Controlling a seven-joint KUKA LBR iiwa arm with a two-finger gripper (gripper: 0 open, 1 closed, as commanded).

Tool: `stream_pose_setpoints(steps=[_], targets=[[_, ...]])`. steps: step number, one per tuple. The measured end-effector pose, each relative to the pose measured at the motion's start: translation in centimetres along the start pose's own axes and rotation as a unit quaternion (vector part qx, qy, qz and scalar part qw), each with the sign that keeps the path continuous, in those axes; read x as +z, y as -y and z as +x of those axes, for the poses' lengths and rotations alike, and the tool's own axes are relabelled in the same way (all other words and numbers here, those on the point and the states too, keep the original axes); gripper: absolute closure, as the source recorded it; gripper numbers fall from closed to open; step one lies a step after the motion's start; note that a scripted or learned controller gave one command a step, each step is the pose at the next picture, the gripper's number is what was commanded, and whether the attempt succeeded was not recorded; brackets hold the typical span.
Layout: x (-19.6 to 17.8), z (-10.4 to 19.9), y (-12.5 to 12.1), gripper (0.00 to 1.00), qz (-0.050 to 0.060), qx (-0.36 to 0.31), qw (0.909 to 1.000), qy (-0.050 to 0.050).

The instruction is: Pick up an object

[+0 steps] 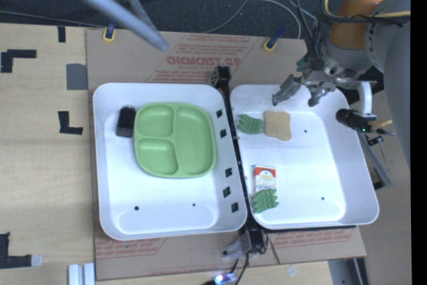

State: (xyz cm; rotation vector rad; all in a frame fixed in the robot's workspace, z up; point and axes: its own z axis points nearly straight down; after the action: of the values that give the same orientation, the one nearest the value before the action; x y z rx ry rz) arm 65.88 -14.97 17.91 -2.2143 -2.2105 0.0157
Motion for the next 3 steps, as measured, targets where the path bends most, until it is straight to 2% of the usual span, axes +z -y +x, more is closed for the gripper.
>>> stream_pose_setpoints(steps=[1, 2, 3], targets=[[-1.0, 0.1, -0.3, 0.0, -0.007, -0.002, 1.0, 0.001], [5.2, -0.5, -0.3, 0.0, -0.006, -0.001, 1.0, 0.002], [9.7, -0.5, -0.4, 0.0, -0.008, -0.002, 1.0, 0.003]])
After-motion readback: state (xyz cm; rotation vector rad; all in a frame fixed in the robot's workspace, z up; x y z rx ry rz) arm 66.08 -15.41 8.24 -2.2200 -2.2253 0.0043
